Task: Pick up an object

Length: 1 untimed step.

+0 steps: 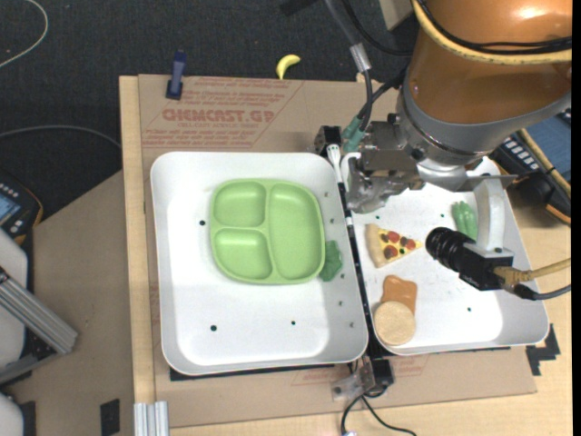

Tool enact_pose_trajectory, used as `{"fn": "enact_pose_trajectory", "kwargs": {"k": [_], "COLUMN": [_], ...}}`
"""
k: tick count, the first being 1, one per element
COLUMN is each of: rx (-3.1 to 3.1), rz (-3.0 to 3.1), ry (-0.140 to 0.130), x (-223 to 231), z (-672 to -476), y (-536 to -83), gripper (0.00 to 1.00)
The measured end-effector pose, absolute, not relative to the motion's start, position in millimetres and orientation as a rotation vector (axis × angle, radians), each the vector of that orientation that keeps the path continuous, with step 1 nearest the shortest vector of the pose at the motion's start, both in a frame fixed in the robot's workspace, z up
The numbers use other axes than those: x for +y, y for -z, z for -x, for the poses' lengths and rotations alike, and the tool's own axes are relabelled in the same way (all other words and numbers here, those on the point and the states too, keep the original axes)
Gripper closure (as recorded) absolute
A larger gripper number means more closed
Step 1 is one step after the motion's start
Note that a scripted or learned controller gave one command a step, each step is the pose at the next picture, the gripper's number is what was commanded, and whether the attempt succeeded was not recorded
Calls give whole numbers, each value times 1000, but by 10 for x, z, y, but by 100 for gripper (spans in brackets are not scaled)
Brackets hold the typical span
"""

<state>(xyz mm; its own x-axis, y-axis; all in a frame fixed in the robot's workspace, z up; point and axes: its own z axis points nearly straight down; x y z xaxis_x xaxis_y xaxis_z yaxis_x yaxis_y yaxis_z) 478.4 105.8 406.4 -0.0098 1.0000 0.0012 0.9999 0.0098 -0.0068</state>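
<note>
Gripper (pixel 368 192) low in right bin (pixel 447 323) by inner wall; cannot tell if open. Pizza slice (pixel 392 244) just beside: centre over it, descend straight, clear of wall.

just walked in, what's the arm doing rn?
The arm reaches over the right bin, its claw down near that bin's far-left corner, close to a toy pizza slice. No object shows in the claw. A brown bread-like piece lies toward the front. The left bin holds a green divided plate.
</note>
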Motion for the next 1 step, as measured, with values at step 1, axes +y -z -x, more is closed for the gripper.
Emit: {"fn": "enact_pose_trajectory", "kwargs": {"k": [1], "rx": [-2219], "rz": [2229], "ry": [6], "x": [653], "z": [-4797], "y": [-4422], "gripper": [100]}}
